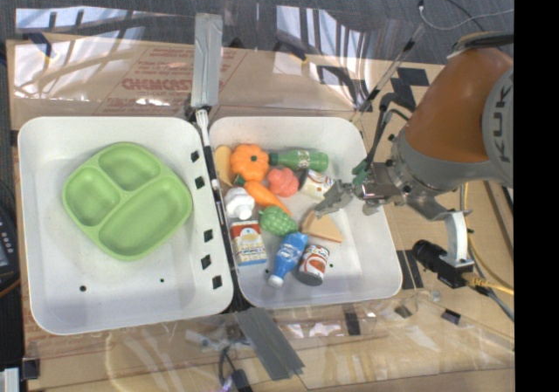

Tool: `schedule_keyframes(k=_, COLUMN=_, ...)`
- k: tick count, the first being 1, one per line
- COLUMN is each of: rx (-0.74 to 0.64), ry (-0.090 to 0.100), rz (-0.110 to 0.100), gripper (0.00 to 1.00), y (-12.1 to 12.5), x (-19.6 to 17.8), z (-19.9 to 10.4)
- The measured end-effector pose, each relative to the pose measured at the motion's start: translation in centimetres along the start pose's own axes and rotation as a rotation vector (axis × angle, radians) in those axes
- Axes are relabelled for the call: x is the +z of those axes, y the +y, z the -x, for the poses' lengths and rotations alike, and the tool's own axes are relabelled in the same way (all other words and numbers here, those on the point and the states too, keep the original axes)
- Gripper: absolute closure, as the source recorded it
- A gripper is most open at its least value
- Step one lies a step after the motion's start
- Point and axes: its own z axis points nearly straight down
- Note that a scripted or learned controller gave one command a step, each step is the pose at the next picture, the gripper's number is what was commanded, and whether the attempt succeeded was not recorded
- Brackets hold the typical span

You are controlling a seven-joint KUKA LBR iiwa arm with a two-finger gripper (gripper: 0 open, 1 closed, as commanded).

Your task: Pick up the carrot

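We see the carrot point(265, 196) lying in the right bin point(377, 251), slanting between the pumpkin point(249, 161) and a green lump point(278, 221), with a pink fruit point(282, 180) just beside it. The gripper point(334, 198) hangs over the bin's right half, near a tan wedge point(322, 228); we cannot tell whether its fingers are spread or pressed together. A green plate point(127, 199) sits in the left bin point(44, 285).
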Motion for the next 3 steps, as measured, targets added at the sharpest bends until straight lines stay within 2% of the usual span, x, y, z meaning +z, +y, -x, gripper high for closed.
schedule_keyframes(k=1, rx=-0.009, ry=0.0, rz=0.002, gripper=0.0, y=2.6, x=-2.5, z=-0.7)
schedule_keyframes(k=2, rx=0.082, ry=0.0, rz=-0.004, gripper=0.0, y=8.3, x=6.1, z=-5.6)
schedule_keyframes(k=3, rx=-0.102, ry=-0.013, rz=0.025, gripper=0.0, y=9.2, x=13.6, z=-4.7)
